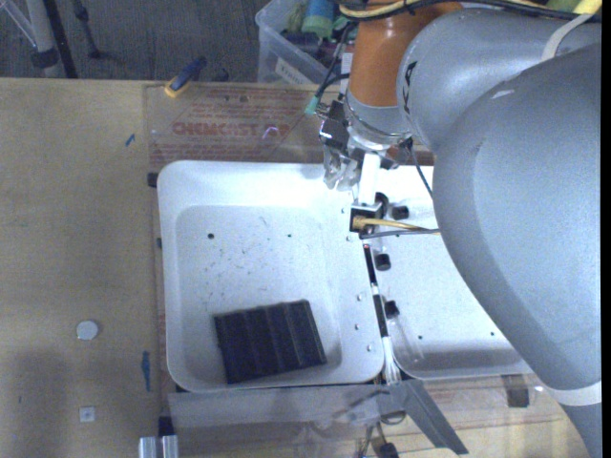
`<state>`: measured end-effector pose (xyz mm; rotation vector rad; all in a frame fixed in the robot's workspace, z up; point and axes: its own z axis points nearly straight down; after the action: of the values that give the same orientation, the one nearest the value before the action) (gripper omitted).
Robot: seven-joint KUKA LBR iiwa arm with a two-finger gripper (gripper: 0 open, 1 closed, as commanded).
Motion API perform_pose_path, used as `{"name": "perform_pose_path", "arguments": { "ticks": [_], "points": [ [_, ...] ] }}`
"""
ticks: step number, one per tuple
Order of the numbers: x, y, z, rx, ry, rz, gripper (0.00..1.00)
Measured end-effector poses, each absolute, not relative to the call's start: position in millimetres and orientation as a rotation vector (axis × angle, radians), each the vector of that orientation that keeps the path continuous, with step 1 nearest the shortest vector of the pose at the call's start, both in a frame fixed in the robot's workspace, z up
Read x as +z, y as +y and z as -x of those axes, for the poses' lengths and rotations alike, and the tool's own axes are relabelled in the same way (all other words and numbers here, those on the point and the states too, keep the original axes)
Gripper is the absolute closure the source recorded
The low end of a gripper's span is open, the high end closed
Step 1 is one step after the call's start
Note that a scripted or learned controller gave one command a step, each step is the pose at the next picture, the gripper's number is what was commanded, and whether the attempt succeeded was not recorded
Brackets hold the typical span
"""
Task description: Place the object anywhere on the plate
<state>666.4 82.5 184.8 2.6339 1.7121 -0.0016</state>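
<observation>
I see the dark ridged plate lying bare in the left bin. My gripper hovers at the bin's far rim; its state I cannot tell. No object identified; placement outstanding.

We are counting two white bins: one lying left of the gripper, the other lying below and to its right. We are seeing one dark ridged slab sitting well below-left of the gripper, and one grey arm reaching in behind it.
</observation>
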Motion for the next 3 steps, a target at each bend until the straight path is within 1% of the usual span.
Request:
{"name": "perform_pose_path", "arguments": {
  "ticks": [1, 2, 3],
  "points": [
    [247.4, 173.6, -666.2, 0.0, 1.558, -2.728, 1.0],
    [383.5, 203.2, -667.0, 0.007, 1.046, -2.963, 1.0],
    [355.7, 215.6, -654.2, 0.005, 0.309, -3.127, 1.0]
  ]
}}
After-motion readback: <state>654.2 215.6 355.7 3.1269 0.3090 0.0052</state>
